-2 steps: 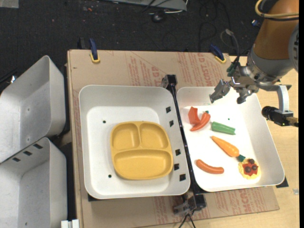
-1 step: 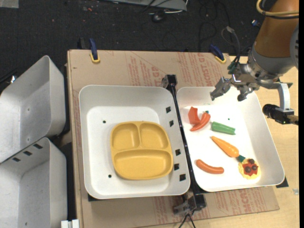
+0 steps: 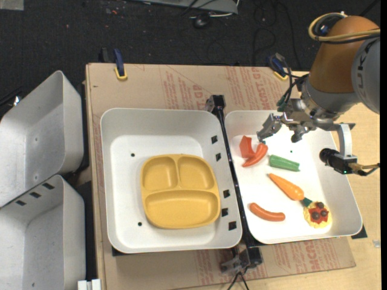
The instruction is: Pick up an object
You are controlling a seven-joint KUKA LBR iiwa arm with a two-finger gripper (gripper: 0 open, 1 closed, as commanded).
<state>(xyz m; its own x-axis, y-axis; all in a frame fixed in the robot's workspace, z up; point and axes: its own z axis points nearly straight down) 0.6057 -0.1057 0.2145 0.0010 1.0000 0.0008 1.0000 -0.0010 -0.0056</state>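
White plastic bins: two shallow bins are set side by side on a brown board; the left bin (image 3: 115,162) bears a yellow divided tray (image 3: 179,190), the right bin (image 3: 347,213) bears toy foods.
Arm: a grey arm with an orange band (image 3: 341,53) is seen reaching in from the right, above the far part of the right bin.
Gripper (image 3: 282,127): the two fingers are seen spread apart, nothing between them, hanging over the bin's far left area.
Nearest object: a red pepper (image 3: 251,150) is found just beside the gripper, near the bin's left wall.
Other objects: a green bean pod (image 3: 284,162), an orange carrot (image 3: 286,186), a sausage (image 3: 266,212) and a small pizza slice (image 3: 317,214) are laid further towards the near edge, apart from one another.
Handling, judged: the pepper is taken to be hollow plastic, light, stiff and somewhat slippery.
Hold, advised: its narrow curved body is best taken across the middle, away from the wall.
Risk, judged: a skewed pinch may squirt it sideways.
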